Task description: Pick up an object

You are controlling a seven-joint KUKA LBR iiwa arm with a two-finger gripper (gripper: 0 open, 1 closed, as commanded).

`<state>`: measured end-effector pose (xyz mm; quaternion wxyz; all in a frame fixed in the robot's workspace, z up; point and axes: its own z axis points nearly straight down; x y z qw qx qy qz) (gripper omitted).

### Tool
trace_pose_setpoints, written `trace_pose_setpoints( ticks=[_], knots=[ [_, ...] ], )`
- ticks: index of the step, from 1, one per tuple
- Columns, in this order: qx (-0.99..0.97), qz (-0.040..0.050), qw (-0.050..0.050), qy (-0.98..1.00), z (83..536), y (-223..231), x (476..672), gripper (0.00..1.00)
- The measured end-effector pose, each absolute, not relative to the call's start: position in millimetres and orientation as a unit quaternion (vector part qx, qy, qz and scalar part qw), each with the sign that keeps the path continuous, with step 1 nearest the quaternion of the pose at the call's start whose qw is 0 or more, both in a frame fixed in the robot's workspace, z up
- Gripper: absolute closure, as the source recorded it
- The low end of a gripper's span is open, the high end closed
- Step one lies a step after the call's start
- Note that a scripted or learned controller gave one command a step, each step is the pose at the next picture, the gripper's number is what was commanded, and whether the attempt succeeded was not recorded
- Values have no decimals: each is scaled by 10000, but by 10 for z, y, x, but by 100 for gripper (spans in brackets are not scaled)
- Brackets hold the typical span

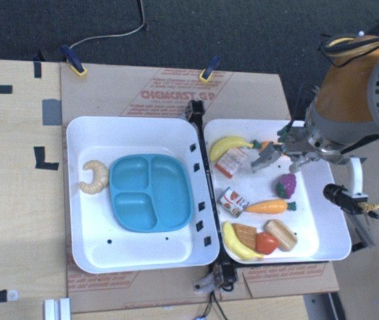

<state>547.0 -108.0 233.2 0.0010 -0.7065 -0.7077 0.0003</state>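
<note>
My gripper [282,161] hangs over the upper middle of the right bin [329,239], its two fingers spread open with nothing between them. Just below it lies a purple bunch of grapes [286,185]. To its left sit a yellow banana [226,144] and a red and white carton [230,163]. Lower in the bin lie a smaller carton [232,202], a carrot [268,207], a second banana [234,243], a slice of bread [246,234], a tomato [266,244] and a bun [282,233].
The left bin [82,139] holds a blue divided plate [152,192] and a croissant [94,177] beside it. A black divider [201,172] runs between the bins. The arm's orange band [349,85] looms over the right bin's far right corner.
</note>
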Motion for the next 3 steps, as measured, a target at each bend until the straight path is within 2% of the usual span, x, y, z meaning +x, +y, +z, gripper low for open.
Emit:
trace_pose_setpoints(
  ticks=[1, 2, 3],
  knots=[
    [-7072, 13, 5, -7070, 1281, -2241, 6073, 0],
    [-7070, -1, -8, -7072, 864, -1834, 5593, 0],
    [-7071, -3, -29, -7071, 967, -1842, 5602, 100]
  ],
)
